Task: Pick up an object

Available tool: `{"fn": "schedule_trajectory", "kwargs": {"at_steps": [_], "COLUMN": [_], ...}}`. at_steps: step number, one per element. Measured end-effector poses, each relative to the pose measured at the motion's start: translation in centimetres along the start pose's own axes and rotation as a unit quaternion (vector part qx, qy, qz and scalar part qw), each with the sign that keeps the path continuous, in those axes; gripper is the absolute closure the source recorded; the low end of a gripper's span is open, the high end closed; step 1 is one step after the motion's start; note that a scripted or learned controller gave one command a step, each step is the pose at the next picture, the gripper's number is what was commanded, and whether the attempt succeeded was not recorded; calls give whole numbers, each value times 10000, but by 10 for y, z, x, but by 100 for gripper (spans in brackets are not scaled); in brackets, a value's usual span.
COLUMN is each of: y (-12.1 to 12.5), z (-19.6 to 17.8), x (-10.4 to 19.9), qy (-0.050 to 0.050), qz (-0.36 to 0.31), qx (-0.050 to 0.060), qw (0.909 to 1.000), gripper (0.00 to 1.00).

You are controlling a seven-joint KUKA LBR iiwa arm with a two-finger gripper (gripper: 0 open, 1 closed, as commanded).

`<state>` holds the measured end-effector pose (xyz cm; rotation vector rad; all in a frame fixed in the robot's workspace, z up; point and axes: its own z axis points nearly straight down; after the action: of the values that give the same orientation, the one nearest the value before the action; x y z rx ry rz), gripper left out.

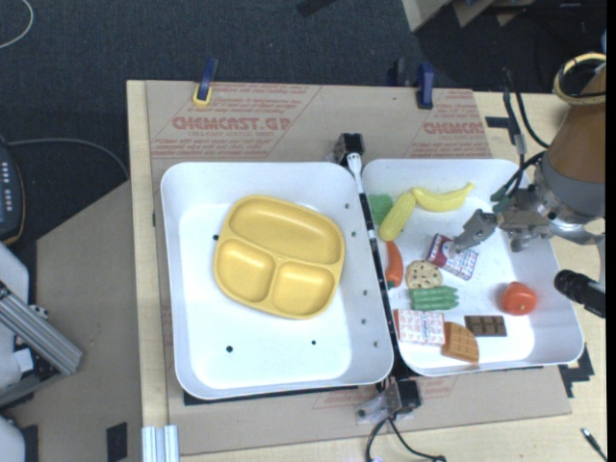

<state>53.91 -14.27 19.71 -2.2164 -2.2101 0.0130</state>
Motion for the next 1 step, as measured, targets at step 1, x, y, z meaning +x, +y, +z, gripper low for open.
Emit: {"fn": "schedule_trajectory", "kwargs": {"at_steps": [1], "y": [3], "z": [-7], "x": [0], "qy": [-12], "qz": [-15], "qx": [-73], "qw": [10000], "gripper": [0]}}
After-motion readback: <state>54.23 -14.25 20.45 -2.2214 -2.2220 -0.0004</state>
